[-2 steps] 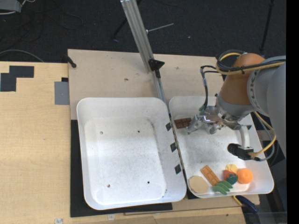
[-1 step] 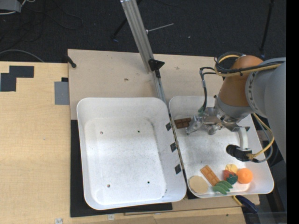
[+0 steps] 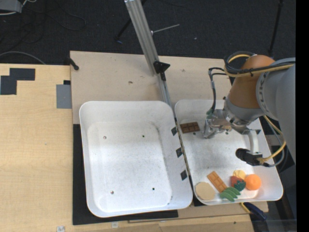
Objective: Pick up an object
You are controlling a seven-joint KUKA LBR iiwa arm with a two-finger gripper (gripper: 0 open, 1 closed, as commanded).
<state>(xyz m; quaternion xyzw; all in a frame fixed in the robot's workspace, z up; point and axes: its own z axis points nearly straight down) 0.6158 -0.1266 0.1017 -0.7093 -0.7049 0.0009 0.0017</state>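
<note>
End effector (image 3: 211,131) low in the right bin (image 3: 203,158), just right of a brown chocolate bar (image 3: 189,127) near the bin's far left; finger state impossible to tell; round cracker (image 3: 205,191), wafer (image 3: 217,181), green piece (image 3: 231,193) and orange fruit (image 3: 252,181) clustered at the near edge.

Robot arm over the right bin

The gripper (image 3: 211,129) hangs low in the right bin (image 3: 203,153), just beside a brown bar (image 3: 189,127). Toy foods (image 3: 231,183) sit together in the near corner.
</note>
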